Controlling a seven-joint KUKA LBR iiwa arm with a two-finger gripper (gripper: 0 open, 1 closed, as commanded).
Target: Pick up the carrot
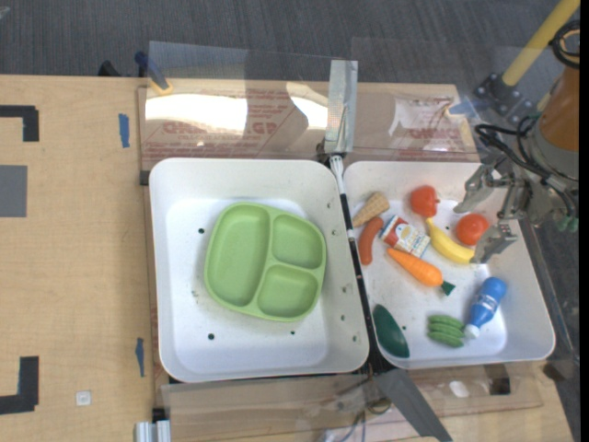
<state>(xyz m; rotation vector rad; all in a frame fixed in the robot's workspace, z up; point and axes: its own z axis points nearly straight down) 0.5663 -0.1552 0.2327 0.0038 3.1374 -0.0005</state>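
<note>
i see the carrot [419, 268] lying in the right bin [538, 334], near its middle, long axis slanting from upper left down to its green tip at lower right. a small carton [405, 237] sits just above it and a banana [449, 245] just to its right. my gripper [490, 217] hangs up-right of the carrot, over the banana and a tomato [472, 227], jaws spread with nothing between them

Orange carrot [416, 268] flat in right bin
</note>
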